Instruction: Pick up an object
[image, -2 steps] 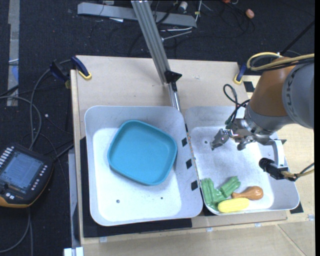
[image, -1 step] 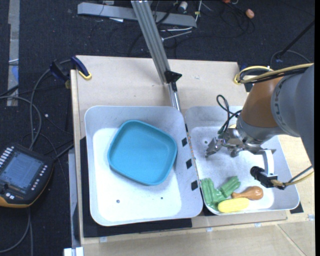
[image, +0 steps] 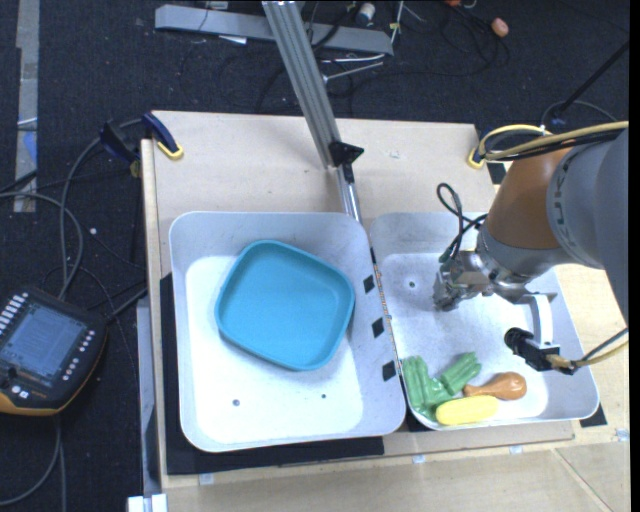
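Reaching in from the right, the grey arm (image: 570, 205) with its orange band bends down over the right bin (image: 400, 245); its gripper (image: 447, 297) hangs above the bare white floor in the upper part of that bin, pointing down and slightly left; whether it is parted or closed cannot be told from this angle, and nothing is seen in its grasp. The objects to pick lie well apart from it, gathered in the near corner of the same bin; a green piece (image: 420, 383) lies along the left wall, a second green piece (image: 460, 372) sits tilted just beside it, a brown pear-shaped object (image: 498, 385) rests to their right, and a yellow object (image: 466, 410) lies in front, touching or nearly touching the others. A black part with a white bracket (image: 536, 335) hangs off the wrist over the bin's right side. In the left bin (image: 190, 240) a blue square plate (image: 285, 304) sits tilted near the middle. A handheld controller (image: 45, 345) rests on the dark floor at the left; a grey metal pole (image: 310, 85) slants across the bench from the top.
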